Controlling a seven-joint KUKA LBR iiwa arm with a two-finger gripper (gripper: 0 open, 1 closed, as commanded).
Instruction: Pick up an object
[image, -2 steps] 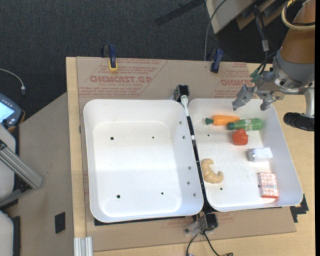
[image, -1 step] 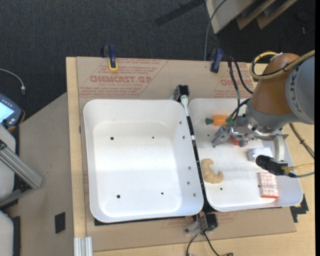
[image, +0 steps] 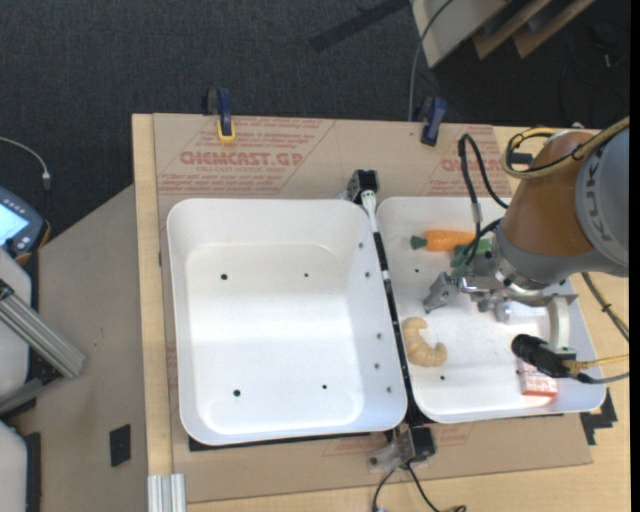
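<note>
Near edge of right bin (image: 470, 405): red-white packet (image: 538, 384) in the corner, croissant (image: 424, 343) by the divider. Gripper (image: 440, 293) sits low mid-bin between croissant and carrot (image: 448, 240), probably lining up a pick. Fingers: can't tell open or closed. Nothing visibly held.

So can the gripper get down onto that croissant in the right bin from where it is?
Probably yes. The croissant lies alone on the right bin floor, close below-left of the gripper, with nothing over it. The carrot sits on the gripper's other side.
</note>
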